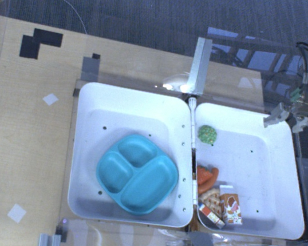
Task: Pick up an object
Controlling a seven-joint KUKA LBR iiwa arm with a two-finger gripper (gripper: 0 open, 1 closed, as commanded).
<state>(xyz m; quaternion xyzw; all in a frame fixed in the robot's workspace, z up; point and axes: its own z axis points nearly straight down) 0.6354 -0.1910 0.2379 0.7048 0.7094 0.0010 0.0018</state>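
Grey two-finger gripper [286, 114] above right white bin's [263, 166] far right corner; jaws' state unclear. Blue three-compartment plastic plate [137, 173] in left white bin [90, 138].

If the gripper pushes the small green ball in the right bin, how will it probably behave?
The green ball looks round, so it would probably roll across the flat floor of the right bin. Its surface seems bumpy, perhaps giving some grip. It appears small, thus likely light.

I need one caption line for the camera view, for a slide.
Gripper above right bin; blue plate in left bin.
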